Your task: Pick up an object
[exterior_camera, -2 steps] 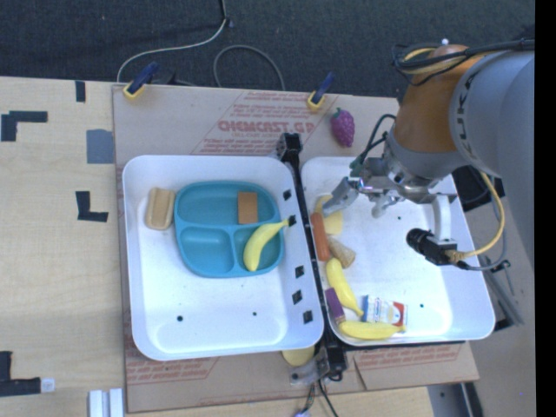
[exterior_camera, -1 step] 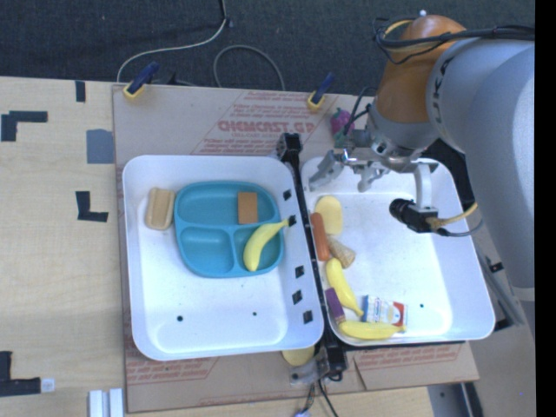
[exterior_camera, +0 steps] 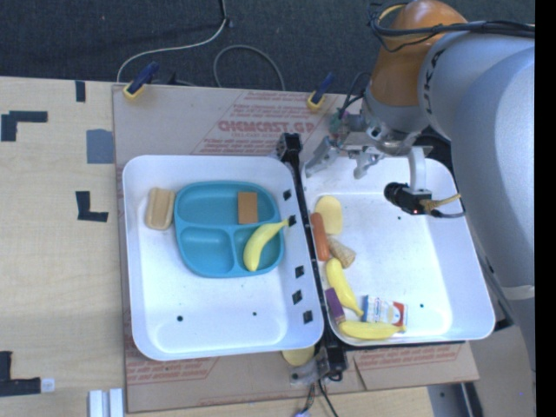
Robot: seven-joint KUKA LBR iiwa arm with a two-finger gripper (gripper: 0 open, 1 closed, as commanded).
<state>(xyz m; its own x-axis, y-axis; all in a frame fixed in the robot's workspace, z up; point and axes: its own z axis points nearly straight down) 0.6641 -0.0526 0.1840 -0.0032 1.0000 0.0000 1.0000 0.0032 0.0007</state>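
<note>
Single fixed camera stood above bench (exterior_camera: pixel 61 189), looked down at slant, framed both white bins (exterior_camera: pixel 139 320); arm (exterior_camera: pixel 486 94) entered from view's right.

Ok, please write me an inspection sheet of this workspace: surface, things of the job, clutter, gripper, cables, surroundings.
Surface: two white bins, left bin and right bin, on a cardboard sheet.
Job's things: blue tray in the left bin holds a banana and a brown block; a tan piece lies beside the tray. The right bin holds two bananas, a carrot and a small packet.
Clutter: nothing seen.
Gripper: gripper at the right bin's far edge, holding nothing.
Cables: white cable behind the bins.
Surroundings: dark floor.
</note>
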